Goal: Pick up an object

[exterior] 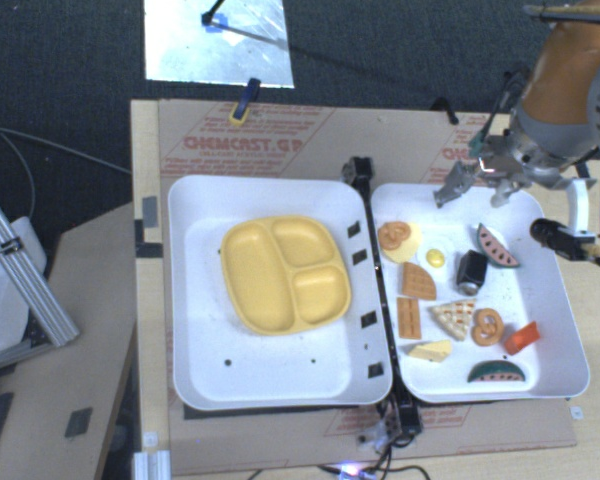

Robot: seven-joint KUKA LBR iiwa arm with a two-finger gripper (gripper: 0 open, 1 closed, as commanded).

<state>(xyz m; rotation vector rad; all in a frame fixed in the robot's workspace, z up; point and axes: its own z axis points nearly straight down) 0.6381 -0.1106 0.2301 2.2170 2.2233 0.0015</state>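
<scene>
Flat watermelon wedge (pixel 497 372) nr front rim, smooth yellow divided tray (pixel 285 273), metal jaws (pixel 475 186) spread, empty

A single fixed camera looks down on my bench (pixel 280 128) at a slant from above, far enough back to take in both white bins whole: the left bin (pixel 195 368) with its yellow tray and the right bin (pixel 560 338) scattered with toy food. Dark carpet fills the top of the frame. My arm (pixel 570 68) enters from the frame's right, above the right bin.
</scene>
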